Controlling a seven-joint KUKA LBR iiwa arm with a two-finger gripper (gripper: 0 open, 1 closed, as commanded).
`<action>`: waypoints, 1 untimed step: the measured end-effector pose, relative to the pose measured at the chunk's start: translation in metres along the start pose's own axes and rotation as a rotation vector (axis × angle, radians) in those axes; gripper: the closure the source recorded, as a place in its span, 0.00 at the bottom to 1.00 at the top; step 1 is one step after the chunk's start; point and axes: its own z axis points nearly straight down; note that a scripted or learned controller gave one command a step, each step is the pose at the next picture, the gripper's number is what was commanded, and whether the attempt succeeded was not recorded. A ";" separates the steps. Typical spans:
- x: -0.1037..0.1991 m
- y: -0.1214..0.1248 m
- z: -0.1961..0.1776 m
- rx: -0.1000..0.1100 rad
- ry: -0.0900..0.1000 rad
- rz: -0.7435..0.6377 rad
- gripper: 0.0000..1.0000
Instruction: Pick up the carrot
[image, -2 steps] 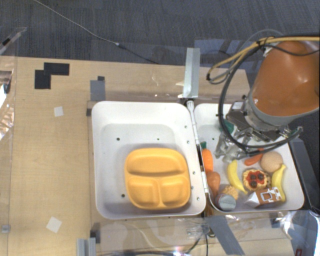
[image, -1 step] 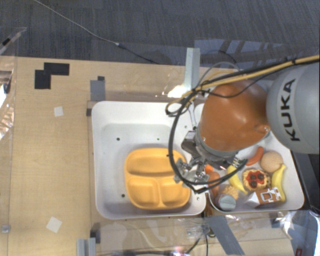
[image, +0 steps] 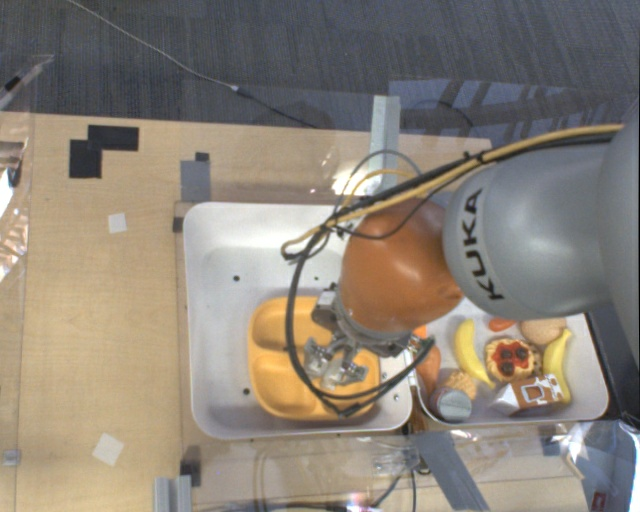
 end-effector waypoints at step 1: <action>-0.015 0.008 0.011 0.001 0.006 -0.253 1.00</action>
